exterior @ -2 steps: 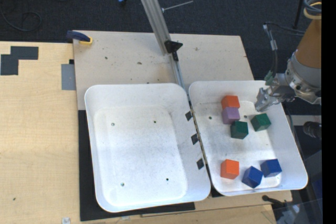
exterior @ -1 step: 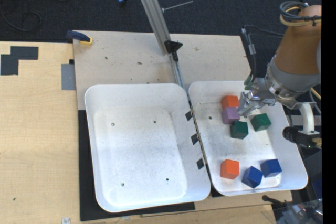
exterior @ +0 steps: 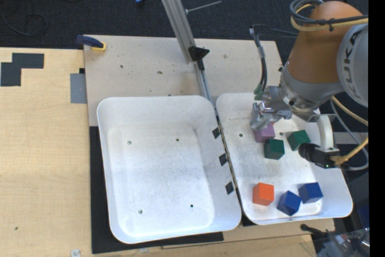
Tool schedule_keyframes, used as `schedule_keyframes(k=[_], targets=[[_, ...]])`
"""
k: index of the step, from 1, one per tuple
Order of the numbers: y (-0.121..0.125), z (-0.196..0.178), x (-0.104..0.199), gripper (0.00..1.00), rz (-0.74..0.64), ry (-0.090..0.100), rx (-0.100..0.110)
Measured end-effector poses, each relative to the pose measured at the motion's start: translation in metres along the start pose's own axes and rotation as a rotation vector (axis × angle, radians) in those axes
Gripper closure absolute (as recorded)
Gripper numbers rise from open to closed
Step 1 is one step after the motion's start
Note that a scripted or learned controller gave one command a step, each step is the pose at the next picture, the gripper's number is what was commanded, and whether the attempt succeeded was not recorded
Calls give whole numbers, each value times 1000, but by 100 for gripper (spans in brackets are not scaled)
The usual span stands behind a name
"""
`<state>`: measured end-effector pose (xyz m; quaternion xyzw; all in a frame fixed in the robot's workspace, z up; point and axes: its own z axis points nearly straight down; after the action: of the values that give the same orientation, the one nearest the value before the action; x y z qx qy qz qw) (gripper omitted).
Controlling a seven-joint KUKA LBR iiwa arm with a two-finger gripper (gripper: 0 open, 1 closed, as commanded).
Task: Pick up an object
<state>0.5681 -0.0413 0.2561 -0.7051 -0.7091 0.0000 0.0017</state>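
camera view from above the bench, at a slant. two shallow white bins sit side by side: the left bin [exterior: 120, 123] and the right bin [exterior: 240, 135], which carries every loose object.

the arm [exterior: 319, 51], grey with an orange band, reaches in from the right and hangs over the far half of the right bin. its gripper [exterior: 263, 118] is low over the bin floor, near the far edge and towards the divider side. the purple block [exterior: 264, 132] lies directly under the fingertips and appears to touch them; whether it sits between the fingers or merely below them cannot be told, and whether the fingers are apart or together cannot be told either.

just beside the purple block, on its near right, stands a dark green block [exterior: 274, 148]; a second green block [exterior: 298, 139] lies a little further right, towards the bin's right edge, partly beside a black cable fitting [exterior: 316, 155].

well apart from the gripper, along the near edge of the right bin, three blocks form a row: an orange block [exterior: 263, 194], a blue block [exterior: 289, 202], and another blue block [exterior: 310, 191] nearest the near right corner.

an aluminium strut [exterior: 174, 15] rises slantwise from behind the bins.
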Motion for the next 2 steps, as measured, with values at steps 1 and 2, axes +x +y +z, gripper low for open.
schedule_keyframes(k=[1,2], targets=[[11,11,44,100,2,-1,1],[8,13,89,100,1,-1,3]])
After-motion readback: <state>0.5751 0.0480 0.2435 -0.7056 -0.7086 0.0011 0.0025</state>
